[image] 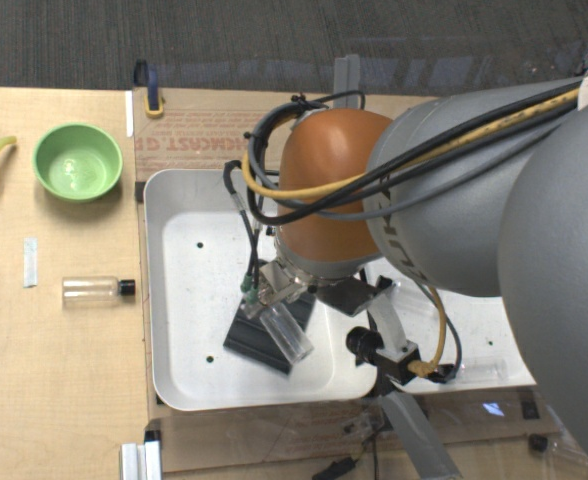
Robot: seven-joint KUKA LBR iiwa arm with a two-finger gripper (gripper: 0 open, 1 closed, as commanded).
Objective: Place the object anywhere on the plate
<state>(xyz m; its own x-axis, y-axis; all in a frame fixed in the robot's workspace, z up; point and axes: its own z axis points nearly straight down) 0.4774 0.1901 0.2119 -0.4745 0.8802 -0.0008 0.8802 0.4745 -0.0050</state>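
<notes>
Pale wooden bench top runs along the left of the scene, and the nearer white bin (189, 268) sits on it under the arm. Low in that bin the gripper (274, 296) points down, with the wrist and cables crowding over it, so I cannot tell whether it is open or closed on anything. Just beneath it lies a clear bottle-like object (292, 336), tilted, touching the gripper's tip and resting across a dark flat piece (252, 343) on the bin floor. Above the wrist, the orange band (329, 168) covers much of the bin's far side. Out on the bench, well apart from the bin, stand a green bowl (78, 162) and a small capped bottle (96, 288) lying on its side. If the dark flat piece is the plate, the step in hand looks like the placing itself, with the object already on or just above it. The next move would call for a clean release and a straight lift, without dragging the object off the edge.
</notes>
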